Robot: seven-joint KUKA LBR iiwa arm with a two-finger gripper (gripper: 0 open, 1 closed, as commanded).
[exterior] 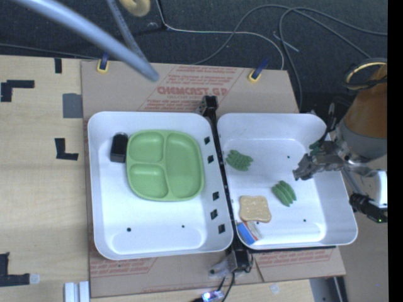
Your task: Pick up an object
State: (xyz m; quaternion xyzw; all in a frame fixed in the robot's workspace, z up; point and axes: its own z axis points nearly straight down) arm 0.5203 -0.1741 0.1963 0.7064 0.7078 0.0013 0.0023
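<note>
From my feed I see the arm (364,121) reaching in from the right, its claw (308,163) hanging over the right edge of the right bin (277,126). I cannot tell how far apart it stands; the tip is a dark tangle against the white, and I see nothing between it.

In the right bin, a green pea pod toy (239,160) lies toward the left wall, about midway front to back. A second green pod (284,192) lies nearer and further right, close below and left of the claw but apart from it. A slice of toast (255,209) sits near the left near corner, and a small blue and red item (247,233) lies just beside it on the near side, too small for me to name.

The left bin (101,187) holds a green divided plate (165,165) with three compartments, lying flat toward the far half. A small black block (119,147) lies at the plate's left edge, touching or nearly so.

Both bins rest on a cardboard sheet (195,83) on the wooden worktop (38,187).
</note>
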